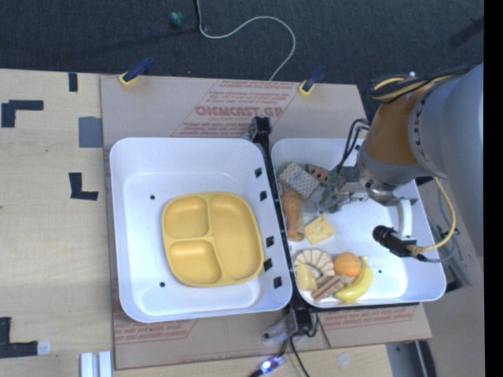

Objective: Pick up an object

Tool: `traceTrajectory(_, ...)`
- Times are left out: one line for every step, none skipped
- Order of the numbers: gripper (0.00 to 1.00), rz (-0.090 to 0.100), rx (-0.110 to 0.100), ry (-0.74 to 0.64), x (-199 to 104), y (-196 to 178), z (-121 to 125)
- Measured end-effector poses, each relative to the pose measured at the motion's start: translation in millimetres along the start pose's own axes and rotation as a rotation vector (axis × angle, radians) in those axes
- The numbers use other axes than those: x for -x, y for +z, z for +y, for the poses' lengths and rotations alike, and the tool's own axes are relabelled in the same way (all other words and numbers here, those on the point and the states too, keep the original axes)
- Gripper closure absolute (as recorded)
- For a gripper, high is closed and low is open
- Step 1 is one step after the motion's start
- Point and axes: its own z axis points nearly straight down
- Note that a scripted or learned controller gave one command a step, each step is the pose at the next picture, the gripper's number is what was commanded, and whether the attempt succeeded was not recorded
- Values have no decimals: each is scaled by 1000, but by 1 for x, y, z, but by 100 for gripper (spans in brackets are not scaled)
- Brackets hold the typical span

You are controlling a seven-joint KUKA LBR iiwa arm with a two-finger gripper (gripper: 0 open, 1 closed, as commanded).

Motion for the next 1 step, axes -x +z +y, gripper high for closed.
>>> traceTrajectory(100,1,4,1,3,-62,5)
